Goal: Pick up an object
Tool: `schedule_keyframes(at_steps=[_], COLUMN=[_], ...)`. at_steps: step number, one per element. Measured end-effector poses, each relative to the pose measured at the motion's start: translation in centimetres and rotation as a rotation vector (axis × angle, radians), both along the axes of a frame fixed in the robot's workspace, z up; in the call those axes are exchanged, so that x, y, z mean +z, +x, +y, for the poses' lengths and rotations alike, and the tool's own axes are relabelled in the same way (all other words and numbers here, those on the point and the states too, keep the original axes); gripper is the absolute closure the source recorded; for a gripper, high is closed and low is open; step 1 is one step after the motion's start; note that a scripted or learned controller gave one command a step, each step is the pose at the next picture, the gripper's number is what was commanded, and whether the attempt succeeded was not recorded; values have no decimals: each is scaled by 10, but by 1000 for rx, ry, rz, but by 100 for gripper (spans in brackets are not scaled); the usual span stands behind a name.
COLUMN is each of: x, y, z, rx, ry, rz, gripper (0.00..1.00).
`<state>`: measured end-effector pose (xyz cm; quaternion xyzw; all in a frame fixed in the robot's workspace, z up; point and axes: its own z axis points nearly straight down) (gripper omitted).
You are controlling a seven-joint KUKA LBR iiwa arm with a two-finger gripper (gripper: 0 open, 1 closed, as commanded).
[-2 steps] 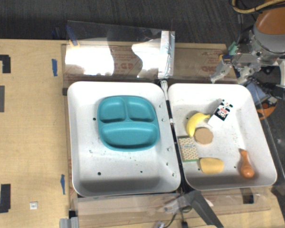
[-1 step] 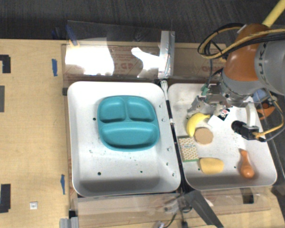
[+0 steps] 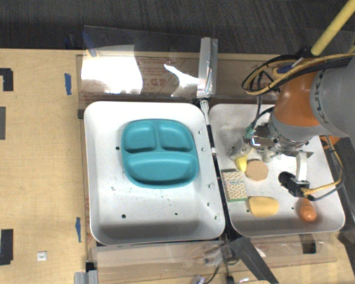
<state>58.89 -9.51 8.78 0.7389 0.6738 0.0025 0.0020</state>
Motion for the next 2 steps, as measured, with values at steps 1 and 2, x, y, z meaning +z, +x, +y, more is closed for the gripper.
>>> schedule_keyframes(at_steps=[1,2], x=[12,101], y=[2,33], z=[-2,46], rx=[-2,-111], ry=[-2,2], rz=[-6,-2], gripper=[100,100])
